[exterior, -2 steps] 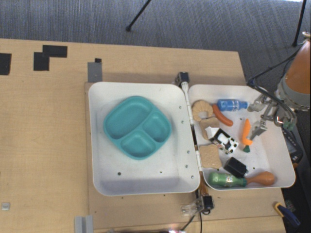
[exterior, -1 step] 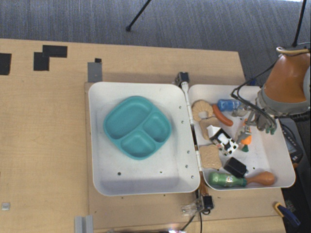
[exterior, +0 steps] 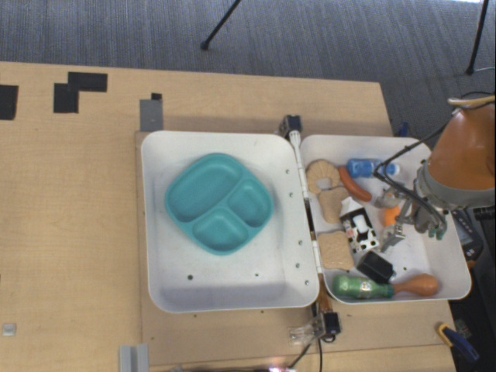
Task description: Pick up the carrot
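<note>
Wooden bench [exterior: 70, 208], two white bins; my gripper [exterior: 397, 222] hangs low in the right bin [exterior: 453, 273], fingers around the orange carrot [exterior: 391, 213], gripping it.

Lighting: bright, even, daylight-like. Source: a blown-out white patch at the far edge, right of centre, on the grey carpet [exterior: 232, 22].
Glare: the white bins [exterior: 225, 285] read near overexposed; the left bin's near wall carries a soft grey shade.
Shadows: faint and short; a soft one under the teal plate [exterior: 219, 201], another beneath the arm [exterior: 465, 153] in the right bin.
Focus: moderate overall; small items in the right bin look soft and slightly smeared.
Distortion: bench edges nearly straight; mild slant.
</note>
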### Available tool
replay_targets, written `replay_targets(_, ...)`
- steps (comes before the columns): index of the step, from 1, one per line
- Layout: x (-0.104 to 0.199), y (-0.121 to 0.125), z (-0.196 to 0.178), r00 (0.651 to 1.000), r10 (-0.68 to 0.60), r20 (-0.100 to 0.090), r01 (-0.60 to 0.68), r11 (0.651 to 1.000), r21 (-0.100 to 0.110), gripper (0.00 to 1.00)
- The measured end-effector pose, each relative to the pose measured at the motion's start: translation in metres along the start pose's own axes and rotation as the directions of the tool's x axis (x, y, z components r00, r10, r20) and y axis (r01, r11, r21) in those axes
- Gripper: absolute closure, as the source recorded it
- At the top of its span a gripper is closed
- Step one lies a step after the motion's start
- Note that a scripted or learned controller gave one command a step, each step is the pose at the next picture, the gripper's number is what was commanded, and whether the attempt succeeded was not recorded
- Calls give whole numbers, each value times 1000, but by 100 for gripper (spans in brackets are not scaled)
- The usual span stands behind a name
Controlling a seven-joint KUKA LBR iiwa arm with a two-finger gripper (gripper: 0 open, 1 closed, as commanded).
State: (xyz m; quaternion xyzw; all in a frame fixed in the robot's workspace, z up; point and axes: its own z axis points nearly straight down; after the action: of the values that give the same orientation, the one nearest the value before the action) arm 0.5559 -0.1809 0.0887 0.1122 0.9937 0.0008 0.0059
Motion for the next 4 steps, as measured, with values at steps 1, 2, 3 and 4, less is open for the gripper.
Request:
replay_targets(1,-4,2,-14,1000,-1,11,1,1000,-1,100)
replay_targets(2,-2,-17,-48,971,238,4,-238,971,2,100)
replay_targets(3,42,1,-2,965,263,8,-263,965,2,100)
replay_targets(4,41,2,-2,965,263,13,-263,965,1,0)
